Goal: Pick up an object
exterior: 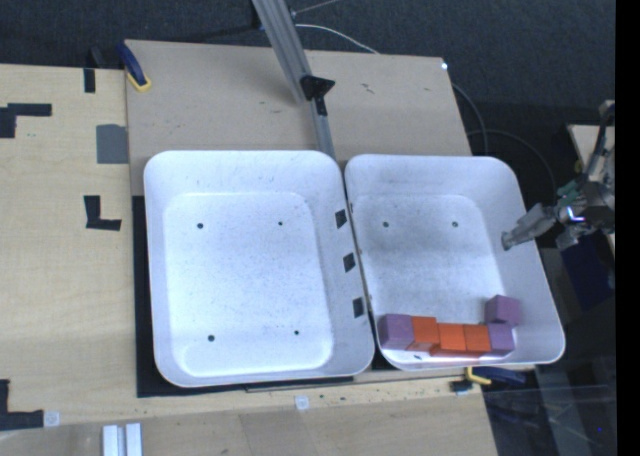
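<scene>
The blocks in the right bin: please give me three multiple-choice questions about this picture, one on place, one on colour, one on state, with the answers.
1. Where in the right bin do the blocks lie?
A. along its near edge
B. in its middle
C. along its far edge

2. Which colours are the blocks?
A. green and yellow
B. purple and orange
C. blue and white

3. Where is the end effector?
A. touching the blocks
B. over the left bin
C. at the right bin's right rim, apart from the blocks

Answers:
1. A, since the purple blocks and orange blocks form a row against the near wall.
2. B, the only two colours seen there.
3. C, it stands at the right rim, with bare bin floor between it and the row.
</scene>
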`<state>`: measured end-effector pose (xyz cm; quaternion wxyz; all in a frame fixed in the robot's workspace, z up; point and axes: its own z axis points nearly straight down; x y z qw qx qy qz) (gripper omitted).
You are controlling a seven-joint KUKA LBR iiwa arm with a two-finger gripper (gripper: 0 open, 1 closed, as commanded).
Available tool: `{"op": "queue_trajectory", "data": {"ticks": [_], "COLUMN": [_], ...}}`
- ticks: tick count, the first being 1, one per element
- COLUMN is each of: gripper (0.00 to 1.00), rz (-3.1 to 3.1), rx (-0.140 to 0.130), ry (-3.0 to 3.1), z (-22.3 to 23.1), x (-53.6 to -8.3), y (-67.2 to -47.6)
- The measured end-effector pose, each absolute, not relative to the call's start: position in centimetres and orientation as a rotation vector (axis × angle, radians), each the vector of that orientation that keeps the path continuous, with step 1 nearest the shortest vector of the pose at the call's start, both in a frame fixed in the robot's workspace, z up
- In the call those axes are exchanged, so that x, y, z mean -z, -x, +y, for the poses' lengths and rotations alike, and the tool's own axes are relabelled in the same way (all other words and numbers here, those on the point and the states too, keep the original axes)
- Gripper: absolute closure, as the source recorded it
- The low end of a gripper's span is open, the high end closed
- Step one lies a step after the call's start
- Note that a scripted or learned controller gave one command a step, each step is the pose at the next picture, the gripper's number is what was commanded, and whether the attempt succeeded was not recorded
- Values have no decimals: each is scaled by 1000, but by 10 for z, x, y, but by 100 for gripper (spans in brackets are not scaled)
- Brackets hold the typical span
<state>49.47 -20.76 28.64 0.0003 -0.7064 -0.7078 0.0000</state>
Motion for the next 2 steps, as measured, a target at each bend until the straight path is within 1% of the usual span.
{"op": "queue_trajectory", "data": {"ticks": [1, 2], "gripper": [0, 0], "rz": [-2228, -2220], "rx": [4, -4], "ry": [2218, 2221], "z": [-178, -184], "x": [-331, -306], "y": [-483, -482]}}
